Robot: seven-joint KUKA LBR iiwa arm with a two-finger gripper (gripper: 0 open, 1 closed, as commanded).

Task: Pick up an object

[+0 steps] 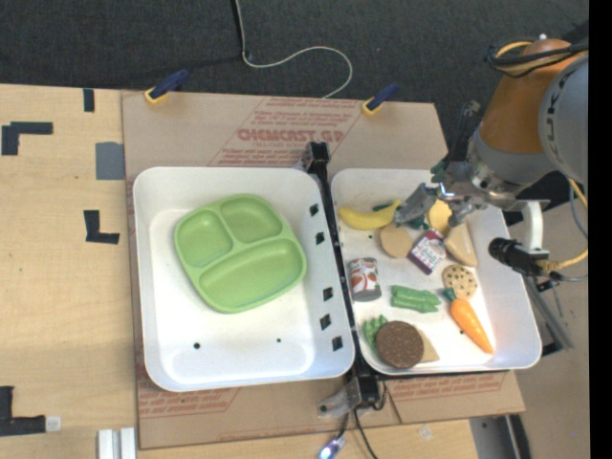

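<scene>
One gripper (pixel 432 202), two-fingered, on a grey arm with an orange band (pixel 521 113), reaching in from the right and hanging low over the back of the right bin (pixel 521 347). Jaws: parted by a moderate gap, nothing seen between them. Position: above a small yellow piece (pixel 439 216), just right of the banana (pixel 364 216).

Candidate objects, all in the right bin, working outward:
- banana, lying along the back-left;
- tan bread-like slices (pixel 394 244) and (pixel 463 247), either side of a purple-and-white packet (pixel 426 251);
- small red-and-white can (pixel 363 278), near the left wall;
- cookie (pixel 459 280), and a carrot (pixel 470 323) just in front of it;
- green pea pod (pixel 414 299), mid-bin;
- brown burger patty (pixel 399 343) on a tan slice, with a green leafy bit (pixel 371 329) touching its left.

Step in hand, as judged: approach, before any grasp; nothing lifted yet. Next move calls for a straight descent onto one item and a close on it. The cluster under the fingers is tight, so a finger may land on a neighbour and nudge it aside.

Left bin (pixel 153 256): holds a green divided plate (pixel 241 251), three compartments.

Surface: both bins rest on a cardboard sheet (pixel 277 132) held by clamps (pixel 167 84) at the back, on a wooden bench (pixel 53 285) with dark tape marks. Beyond: dark carpet (pixel 115 17) and a trailing cable (pixel 287 60).
</scene>
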